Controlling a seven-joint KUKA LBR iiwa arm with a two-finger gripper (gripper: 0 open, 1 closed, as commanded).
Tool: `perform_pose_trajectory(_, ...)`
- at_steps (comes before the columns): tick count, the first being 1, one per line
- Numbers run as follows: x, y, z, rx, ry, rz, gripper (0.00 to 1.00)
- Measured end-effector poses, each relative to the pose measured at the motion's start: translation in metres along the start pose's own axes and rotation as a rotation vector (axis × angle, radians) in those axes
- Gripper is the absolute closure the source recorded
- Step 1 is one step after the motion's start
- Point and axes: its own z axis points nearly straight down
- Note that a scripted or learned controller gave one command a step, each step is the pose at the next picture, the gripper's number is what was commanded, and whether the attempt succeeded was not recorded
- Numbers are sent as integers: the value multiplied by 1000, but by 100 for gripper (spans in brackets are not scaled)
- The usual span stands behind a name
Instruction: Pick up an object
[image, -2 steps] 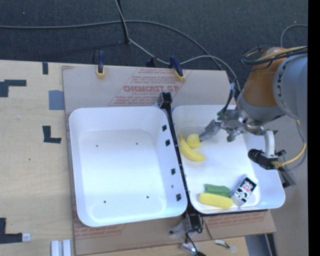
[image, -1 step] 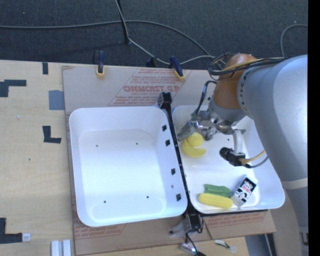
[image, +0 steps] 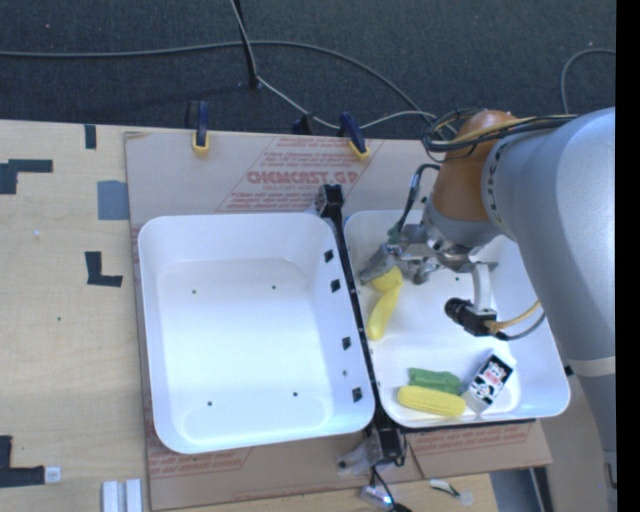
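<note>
The pincer (image: 392, 262) hangs low in the right bin (image: 530, 405), right over the upper end of a yellow banana (image: 383, 305) — whether its fingers are apart, I cannot tell. Best to straddle the banana squarely before lifting.

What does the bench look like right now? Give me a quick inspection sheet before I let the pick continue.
Surface: two white bins side by side, left bin, right bin, on a cardboard sheet.
Job's things: yellow banana-like piece by the divider; yellow corn, green piece and black-and-white item near the front.
Clutter: nothing seen.
Grippers: gripper down at the banana-like piece's upper end; grasp not confirmed.
Cables: black cable across dark floor behind.
Surroundings: two yellow-and-blue clamps on the cardboard.
</note>
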Motion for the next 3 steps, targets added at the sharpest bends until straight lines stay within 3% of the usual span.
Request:
perform_pose_trajectory(1,3,-26,0,0,0,0,0)
perform_pose_trajectory(2,3,-31,0,-1,0,1,0)
perform_pose_trajectory(3,1,1,0,0,0,0,0)
